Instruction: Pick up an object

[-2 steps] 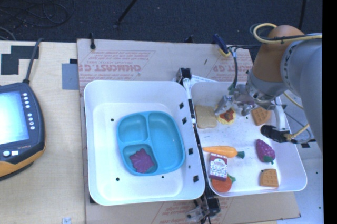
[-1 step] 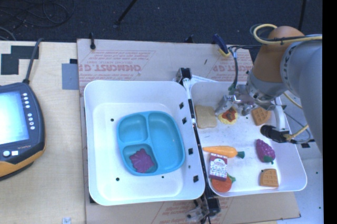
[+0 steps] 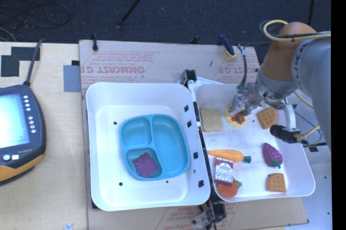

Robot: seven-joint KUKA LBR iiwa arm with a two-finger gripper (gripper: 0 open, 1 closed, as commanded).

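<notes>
Two white bins on the worktop (image 3: 54, 61). Left bin (image 3: 102, 115) has a blue tray (image 3: 162, 140) with a purple piece (image 3: 144, 164). Right bin (image 3: 300, 180) holds toy food, guessing as picking stock. Claw (image 3: 238, 111) sits low over a yellow-red piece (image 3: 237, 119); can't tell its grip.

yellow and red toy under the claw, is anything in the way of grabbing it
Nothing visible blocks it. The claw sits right over the yellow and red toy in the right bin. The bread slice lies to its left and the waffle to its right, both apart from it.
</notes>
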